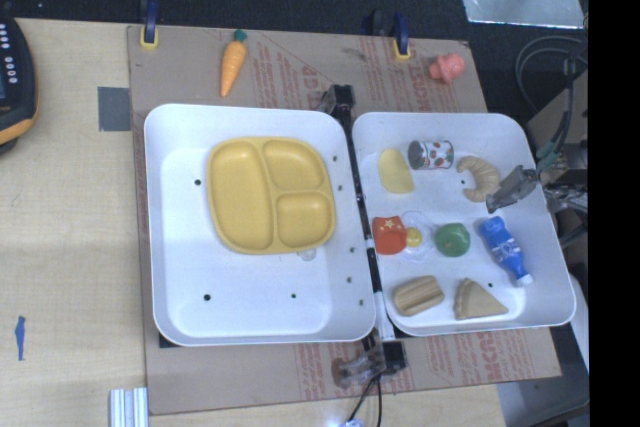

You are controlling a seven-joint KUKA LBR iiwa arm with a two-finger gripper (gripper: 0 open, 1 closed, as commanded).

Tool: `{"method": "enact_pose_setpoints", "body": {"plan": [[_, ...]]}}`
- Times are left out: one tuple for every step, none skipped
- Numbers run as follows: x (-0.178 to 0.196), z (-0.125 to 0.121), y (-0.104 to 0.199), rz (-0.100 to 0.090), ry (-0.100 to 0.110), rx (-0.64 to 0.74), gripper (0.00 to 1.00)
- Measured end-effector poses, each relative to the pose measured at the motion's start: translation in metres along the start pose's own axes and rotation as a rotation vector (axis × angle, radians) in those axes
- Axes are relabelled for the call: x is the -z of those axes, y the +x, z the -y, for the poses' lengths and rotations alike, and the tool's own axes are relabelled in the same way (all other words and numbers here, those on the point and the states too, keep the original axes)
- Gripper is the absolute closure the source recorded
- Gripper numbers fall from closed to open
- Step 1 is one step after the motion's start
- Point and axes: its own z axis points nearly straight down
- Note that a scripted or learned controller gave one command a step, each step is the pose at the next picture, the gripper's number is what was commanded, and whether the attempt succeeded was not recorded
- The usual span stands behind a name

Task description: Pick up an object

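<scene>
Blue bottle (503, 249) in right bin (535, 310), near right wall; long axis slanted, upper-left to lower-right. Croissant (481, 175) above it, green ball (452, 239) to its left. My fingers (513, 187) hover just above bottle, beside croissant, nothing between them; how far open, cannot tell.

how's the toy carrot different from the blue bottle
The toy carrot is orange with a green top; the blue bottle is blue with a white band. The carrot lies outside the bins on the brown board, while the bottle lies inside the right bin among other toys. The carrot tapers to a point; the bottle stays roughly even. Both lie flat, at a slant.
</scene>
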Motion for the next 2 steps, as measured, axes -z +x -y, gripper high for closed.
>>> {"method": "enact_pose_setpoints", "body": {"plan": [[-0.192,-0.016,-0.022,-0.003,0.009,0.0,0.0],[-0.199,-0.093,0.033,-0.001,-0.006,0.008,0.0]]}}
